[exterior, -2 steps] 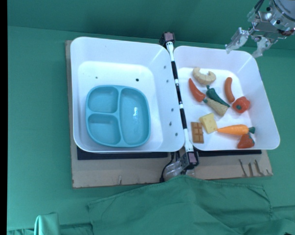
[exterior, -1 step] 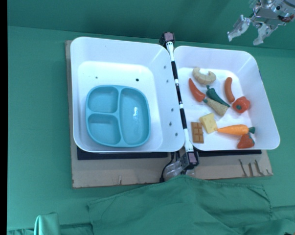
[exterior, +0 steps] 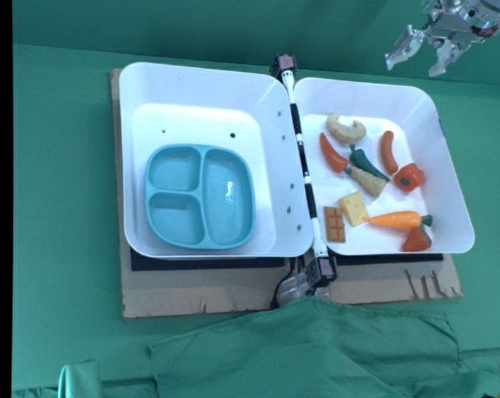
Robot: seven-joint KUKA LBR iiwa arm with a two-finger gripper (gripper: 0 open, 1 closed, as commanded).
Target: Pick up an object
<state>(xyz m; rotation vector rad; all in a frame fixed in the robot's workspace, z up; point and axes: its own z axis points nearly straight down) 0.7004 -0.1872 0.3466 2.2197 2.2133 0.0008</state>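
The silver two-finger end effector (exterior: 426, 54) hung spread wide and empty at two o'clock, above the back rim of the shallow white right-hand bin (exterior: 449, 191), likely poised to descend on the small plastic toy foods (exterior: 374, 181) scattered inside.

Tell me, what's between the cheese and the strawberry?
The carrot lies between the cheese and the strawberry, seen in the camera view.

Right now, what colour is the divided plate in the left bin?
Light blue; the plate shows plainly in the overhead camera view.
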